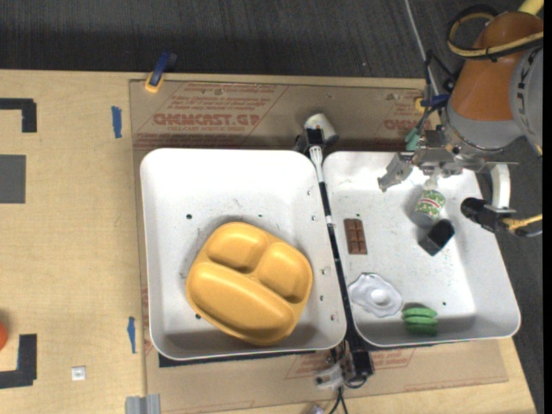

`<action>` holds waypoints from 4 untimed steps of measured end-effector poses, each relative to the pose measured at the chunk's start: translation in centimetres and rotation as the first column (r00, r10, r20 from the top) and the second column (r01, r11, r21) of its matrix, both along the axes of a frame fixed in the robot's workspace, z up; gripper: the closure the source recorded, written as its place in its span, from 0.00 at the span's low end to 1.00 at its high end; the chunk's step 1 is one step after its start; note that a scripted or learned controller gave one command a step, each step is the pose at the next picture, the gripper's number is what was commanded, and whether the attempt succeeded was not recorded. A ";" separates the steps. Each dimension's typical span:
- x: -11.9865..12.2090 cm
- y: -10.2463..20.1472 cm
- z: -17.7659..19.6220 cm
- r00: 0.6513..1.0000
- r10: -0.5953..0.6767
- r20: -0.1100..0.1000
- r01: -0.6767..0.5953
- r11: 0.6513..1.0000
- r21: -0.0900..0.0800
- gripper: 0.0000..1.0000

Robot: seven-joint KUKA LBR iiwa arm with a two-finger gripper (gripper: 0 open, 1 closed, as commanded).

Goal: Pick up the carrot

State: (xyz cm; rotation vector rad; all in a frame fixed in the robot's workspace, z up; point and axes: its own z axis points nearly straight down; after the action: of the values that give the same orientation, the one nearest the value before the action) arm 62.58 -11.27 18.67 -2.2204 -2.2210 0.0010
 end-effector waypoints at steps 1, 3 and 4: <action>-7.0 1.0 -10.1 0.942 -0.336 0.000 0.336 0.942 0.001 0.00; -4.2 -5.8 -9.1 0.937 -0.349 0.001 0.348 0.937 0.006 1.00; -5.4 2.3 2.9 0.681 -0.732 0.000 0.732 0.681 0.000 1.00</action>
State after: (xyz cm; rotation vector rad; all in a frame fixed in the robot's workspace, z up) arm 57.18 -9.01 21.55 -2.9228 -1.1492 -0.0003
